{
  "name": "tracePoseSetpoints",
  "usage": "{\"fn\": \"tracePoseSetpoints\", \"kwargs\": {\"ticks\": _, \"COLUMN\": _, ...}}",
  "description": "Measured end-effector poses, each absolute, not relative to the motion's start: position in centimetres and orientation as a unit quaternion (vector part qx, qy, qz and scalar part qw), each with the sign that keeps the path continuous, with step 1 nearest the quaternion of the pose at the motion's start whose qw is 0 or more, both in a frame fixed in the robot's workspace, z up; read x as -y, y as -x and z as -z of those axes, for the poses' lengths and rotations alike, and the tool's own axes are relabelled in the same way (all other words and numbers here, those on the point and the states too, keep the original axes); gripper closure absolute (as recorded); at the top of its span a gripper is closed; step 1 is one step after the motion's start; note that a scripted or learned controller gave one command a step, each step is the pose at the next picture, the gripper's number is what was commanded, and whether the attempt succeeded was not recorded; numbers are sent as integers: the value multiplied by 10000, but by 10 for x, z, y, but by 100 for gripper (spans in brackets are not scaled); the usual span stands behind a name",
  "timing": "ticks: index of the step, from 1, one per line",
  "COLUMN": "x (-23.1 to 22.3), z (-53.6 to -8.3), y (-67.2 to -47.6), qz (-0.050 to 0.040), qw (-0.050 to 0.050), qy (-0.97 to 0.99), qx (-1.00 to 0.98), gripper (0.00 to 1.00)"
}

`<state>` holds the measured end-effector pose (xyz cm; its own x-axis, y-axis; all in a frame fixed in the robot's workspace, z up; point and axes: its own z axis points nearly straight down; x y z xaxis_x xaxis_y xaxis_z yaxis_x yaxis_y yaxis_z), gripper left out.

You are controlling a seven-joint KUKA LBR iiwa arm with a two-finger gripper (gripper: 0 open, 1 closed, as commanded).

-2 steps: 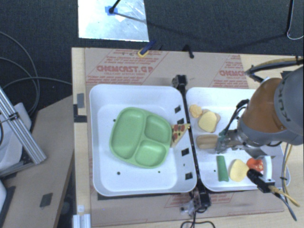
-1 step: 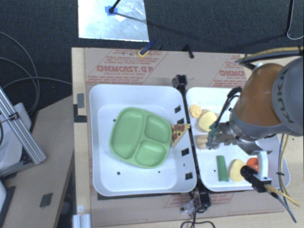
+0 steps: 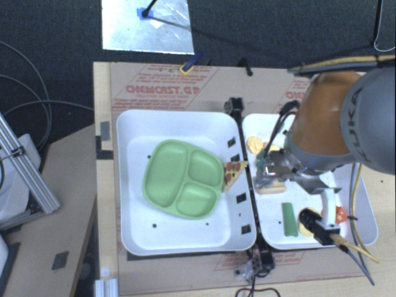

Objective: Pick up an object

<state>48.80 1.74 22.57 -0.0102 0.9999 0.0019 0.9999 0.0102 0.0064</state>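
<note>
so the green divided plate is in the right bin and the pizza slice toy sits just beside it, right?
Not quite: the camera view shows the green divided plate in the left bin, not the right one. The pizza slice toy does sit just beside it, at the plate's right edge.

Bench [image 3: 74,166], brown printed cardboard sheet [image 3: 164,86], two white bins [image 3: 133,166] side by side
</note>
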Motion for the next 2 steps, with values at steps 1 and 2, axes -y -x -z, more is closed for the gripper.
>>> {"fn": "tracePoseSetpoints", "kwargs": {"ticks": 1, "x": -67, "z": -287, "y": -488, "qz": -38, "qw": 18, "qy": -7033, "qx": -7109, "gripper": 100}}
{"fn": "tracePoseSetpoints", "kwargs": {"ticks": 2, "x": -102, "z": -244, "y": -488, "qz": 3, "qw": -10, "qy": -7045, "qx": -7098, "gripper": 100}}
